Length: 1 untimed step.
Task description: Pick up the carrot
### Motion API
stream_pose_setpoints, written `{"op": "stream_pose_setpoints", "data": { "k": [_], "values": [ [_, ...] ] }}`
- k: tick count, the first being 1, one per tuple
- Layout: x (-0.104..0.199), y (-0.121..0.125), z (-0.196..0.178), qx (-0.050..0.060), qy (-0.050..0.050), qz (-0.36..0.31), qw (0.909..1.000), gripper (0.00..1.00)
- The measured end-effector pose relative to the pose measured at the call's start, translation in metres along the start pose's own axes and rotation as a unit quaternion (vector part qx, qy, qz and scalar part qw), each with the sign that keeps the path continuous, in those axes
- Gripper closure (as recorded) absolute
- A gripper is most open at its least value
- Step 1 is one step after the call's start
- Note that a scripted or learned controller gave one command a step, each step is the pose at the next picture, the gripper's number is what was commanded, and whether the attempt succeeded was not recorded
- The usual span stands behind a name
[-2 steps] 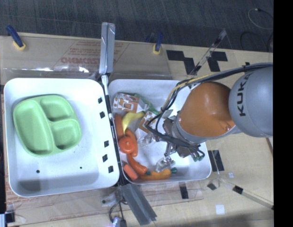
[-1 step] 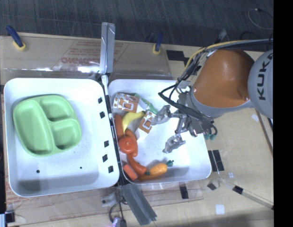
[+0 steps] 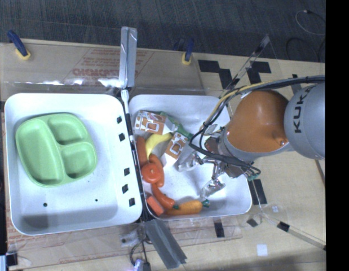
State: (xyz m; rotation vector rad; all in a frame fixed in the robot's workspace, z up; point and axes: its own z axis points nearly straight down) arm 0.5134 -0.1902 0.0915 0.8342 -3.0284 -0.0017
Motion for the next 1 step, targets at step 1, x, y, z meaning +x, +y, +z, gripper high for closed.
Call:
{"op": "stream_pose_setpoints", "data": {
  "k": [1],
  "values": [
    [0.0110, 0.0285, -0.0019, 0.003, -0.003, -0.130, 0.9914, 0.00]
  ]
}}
